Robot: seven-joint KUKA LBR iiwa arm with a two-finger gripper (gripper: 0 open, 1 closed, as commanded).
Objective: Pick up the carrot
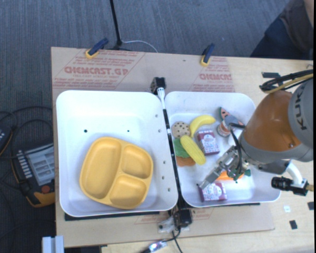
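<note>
The arm (276, 128) reaches in from the right over the right-hand bin (246, 101), its orange band bulking large above the bin's far right side, and the gripper (221, 174) hangs low over the bin's near right part, its grey metal linkage slanting down toward the left. The carrot (233, 176) lies just under and beside that linkage — only a small orange patch of it shows, with a bit of green next to it, partly hidden by the tool. Whether the tool is open or closed, and whether it has hold of anything, cannot be told from this slant; the carrot is not plainly seen between its tips. Just in front of the gripper, near the bin's front wall, sits a purple packet (214, 193). A second purple packet (208, 142) lies toward the middle of the bin, touching a yellow ear of corn (193, 149) that rests over something green and orange at the bin's left wall. Behind these are a banana (201, 123) and a chocolate-chip cookie (179, 128), close together. The left-hand bin (73, 109) holds a yellow divided tray (117, 172) with three compartments, set toward its front. Both bins stand side by side on a brown board (95, 70).
</note>
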